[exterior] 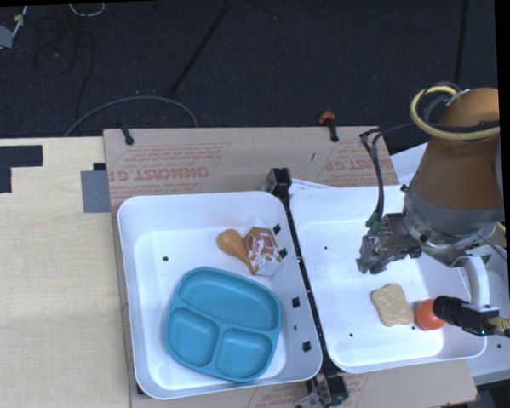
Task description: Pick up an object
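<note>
My gripper (375, 256) hangs over the right bin (348, 356), near its middle, under the grey and orange arm. Just below it a tan toy bread slice (391, 305) lies on the bin floor, apart from the gripper. A red-orange round thing (428, 315) sits right beside the bread slice, on its right. Nothing shows between the gripper's tips.
The left bin (142, 247) holds a blue divided plate (223, 323), with an orange pear-shaped piece (231, 241) and a brown and white patterned item (262, 250) next to each other above it. A black divider (297, 273) runs between the bins.
</note>
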You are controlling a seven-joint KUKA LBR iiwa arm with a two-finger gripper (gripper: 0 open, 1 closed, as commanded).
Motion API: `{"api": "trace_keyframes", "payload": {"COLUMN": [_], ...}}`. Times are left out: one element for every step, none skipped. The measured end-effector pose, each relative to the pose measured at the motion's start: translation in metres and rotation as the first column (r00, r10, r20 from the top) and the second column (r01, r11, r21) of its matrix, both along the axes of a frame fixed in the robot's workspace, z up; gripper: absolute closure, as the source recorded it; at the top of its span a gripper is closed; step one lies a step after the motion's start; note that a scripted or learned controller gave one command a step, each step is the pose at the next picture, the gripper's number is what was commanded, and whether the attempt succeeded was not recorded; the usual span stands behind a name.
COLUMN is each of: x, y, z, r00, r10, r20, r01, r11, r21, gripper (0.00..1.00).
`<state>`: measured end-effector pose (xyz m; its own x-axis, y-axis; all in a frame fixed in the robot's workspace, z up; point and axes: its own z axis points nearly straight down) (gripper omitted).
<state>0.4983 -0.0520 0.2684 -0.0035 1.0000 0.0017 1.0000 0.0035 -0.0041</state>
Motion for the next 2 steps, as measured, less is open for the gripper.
{"api": "trace_keyframes", "payload": {"x": [0.001, 0.005], "y": [0.054, 0.110], "z": [0.001, -0.016], "r00": [1.000, 1.000], "r10": [0.002, 0.001], "r20": [0.001, -0.003], "r01": [-0.002, -0.001], "r11": [1.000, 1.000], "r21": [0.000, 0.000], "gripper": [1.00, 1.00]}}
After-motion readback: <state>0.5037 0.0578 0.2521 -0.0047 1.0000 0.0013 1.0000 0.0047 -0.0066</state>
